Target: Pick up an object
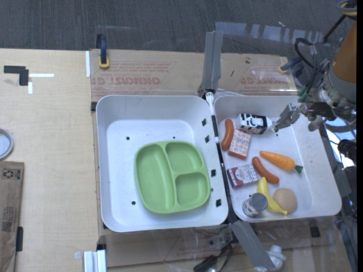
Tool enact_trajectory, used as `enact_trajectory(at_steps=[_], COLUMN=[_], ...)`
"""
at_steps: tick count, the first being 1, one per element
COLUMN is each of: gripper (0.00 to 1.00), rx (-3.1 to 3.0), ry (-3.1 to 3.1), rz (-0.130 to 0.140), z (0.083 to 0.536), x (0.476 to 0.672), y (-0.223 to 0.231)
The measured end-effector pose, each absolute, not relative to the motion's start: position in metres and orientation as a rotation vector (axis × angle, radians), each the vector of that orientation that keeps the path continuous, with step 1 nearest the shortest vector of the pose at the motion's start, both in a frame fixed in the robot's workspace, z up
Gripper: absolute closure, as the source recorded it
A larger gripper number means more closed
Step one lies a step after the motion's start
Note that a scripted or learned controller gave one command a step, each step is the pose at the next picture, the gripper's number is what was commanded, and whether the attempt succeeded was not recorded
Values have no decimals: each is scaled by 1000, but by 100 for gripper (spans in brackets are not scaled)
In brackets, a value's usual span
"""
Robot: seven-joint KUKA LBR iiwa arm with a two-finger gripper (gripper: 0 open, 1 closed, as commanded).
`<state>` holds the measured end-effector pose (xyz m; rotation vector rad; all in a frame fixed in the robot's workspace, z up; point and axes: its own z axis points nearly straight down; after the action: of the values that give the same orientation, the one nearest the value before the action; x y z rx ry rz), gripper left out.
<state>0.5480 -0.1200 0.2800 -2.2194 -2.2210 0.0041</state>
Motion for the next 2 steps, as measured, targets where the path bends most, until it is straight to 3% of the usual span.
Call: enact_trajectory(at_steps=[1, 2], gripper=[0, 0], rx=[-2267, -2291], ry=[-2171, -2147], rz=[3, 2], z=[157, 91], x=[531, 539], y=[-156, -174])
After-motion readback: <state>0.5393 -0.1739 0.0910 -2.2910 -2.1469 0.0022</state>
